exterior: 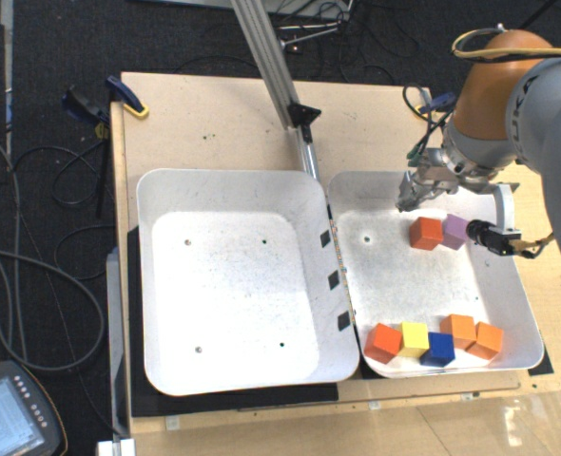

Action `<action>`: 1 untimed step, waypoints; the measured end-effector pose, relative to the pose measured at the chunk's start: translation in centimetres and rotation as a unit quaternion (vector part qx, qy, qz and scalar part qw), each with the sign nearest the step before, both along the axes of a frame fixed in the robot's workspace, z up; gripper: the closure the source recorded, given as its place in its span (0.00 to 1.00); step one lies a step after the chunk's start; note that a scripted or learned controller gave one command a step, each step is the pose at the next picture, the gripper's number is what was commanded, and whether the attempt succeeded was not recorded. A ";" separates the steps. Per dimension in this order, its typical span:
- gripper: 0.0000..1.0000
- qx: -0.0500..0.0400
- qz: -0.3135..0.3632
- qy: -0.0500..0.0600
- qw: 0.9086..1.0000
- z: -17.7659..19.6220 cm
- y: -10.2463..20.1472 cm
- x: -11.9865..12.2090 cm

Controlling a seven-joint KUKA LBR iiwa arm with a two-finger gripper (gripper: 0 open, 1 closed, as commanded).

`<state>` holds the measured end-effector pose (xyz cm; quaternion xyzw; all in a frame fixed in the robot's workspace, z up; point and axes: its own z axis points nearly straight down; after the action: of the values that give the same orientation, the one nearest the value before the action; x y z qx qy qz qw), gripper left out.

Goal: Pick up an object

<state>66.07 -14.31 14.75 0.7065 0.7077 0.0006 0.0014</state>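
In the right bin (385,283) an orange-red block (426,233) lies near the far side with a purple block (454,230) touching its right face. My gripper (415,195) hangs just above and behind the orange-red block, at the bin's far edge. Nothing shows between its fingers, and whether they are open or shut is hidden by the slant. Along the bin's near edge sit several blocks: a red-orange one (384,341), a yellow one (415,337), a blue one (439,349) and two orange ones (462,330) (488,339).
The left bin (166,207) stands beside the right one, with a seam of black clips (336,278) between them. A slanted metal pole (271,60) reaches down to the bins' far middle. Blue clamps (105,103) sit at the bench's far left corner.
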 end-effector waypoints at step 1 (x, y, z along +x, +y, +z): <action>1.00 0.000 -0.001 -0.002 1.000 4.4 -0.1 -0.2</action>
<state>65.82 -14.39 19.16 0.7071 0.7071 0.0017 0.0028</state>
